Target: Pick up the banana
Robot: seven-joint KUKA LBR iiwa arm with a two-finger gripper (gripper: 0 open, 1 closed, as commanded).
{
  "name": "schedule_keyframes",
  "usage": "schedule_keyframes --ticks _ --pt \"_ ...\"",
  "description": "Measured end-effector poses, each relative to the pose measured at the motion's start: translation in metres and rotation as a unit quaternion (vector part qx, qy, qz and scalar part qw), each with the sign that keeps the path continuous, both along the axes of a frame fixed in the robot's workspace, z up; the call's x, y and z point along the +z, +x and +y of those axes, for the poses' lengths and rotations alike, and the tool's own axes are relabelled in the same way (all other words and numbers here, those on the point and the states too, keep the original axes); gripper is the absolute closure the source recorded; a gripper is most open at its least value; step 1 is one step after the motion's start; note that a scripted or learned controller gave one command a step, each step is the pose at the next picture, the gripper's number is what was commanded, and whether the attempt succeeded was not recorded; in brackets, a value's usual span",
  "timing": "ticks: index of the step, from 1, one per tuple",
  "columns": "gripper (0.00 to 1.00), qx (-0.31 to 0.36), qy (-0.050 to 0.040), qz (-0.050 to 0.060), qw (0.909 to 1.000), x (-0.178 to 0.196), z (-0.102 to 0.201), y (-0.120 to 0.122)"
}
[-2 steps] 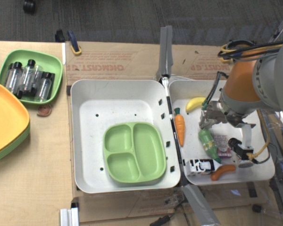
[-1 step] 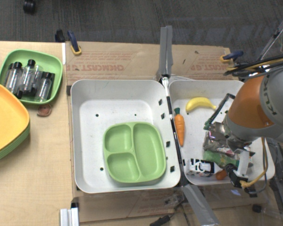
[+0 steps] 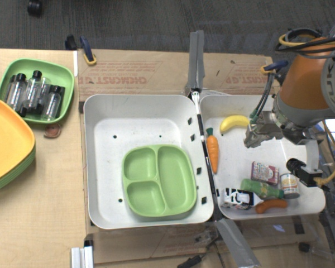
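Note:
The yellow banana (image 3: 233, 123) lies curved on the floor of the right bin (image 3: 234, 155), near its far wall. My gripper (image 3: 255, 135) hangs just to the banana's right, beside its right tip, under the grey and orange arm. Nothing shows between the fingers, and the banana rests on the bin floor.
In the right bin lie a carrot (image 3: 213, 152) along the left wall, a pink packet (image 3: 264, 172), a small can (image 3: 289, 185), a green item (image 3: 262, 188), an orange-red item (image 3: 271, 205) and a black-white toy (image 3: 238, 197). The left bin (image 3: 100, 149) holds a green divided plate (image 3: 158, 180).

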State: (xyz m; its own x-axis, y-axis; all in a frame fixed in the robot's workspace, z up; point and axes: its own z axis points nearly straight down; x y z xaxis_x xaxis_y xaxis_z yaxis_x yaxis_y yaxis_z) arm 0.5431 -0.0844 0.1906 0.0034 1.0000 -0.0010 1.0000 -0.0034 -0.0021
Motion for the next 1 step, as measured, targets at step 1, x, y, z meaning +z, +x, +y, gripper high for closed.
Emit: schedule_keyframes --ticks 1 --pt "1.0 0.121 0.0005 0.0 0.9927 0.003 -0.058 -0.0369"
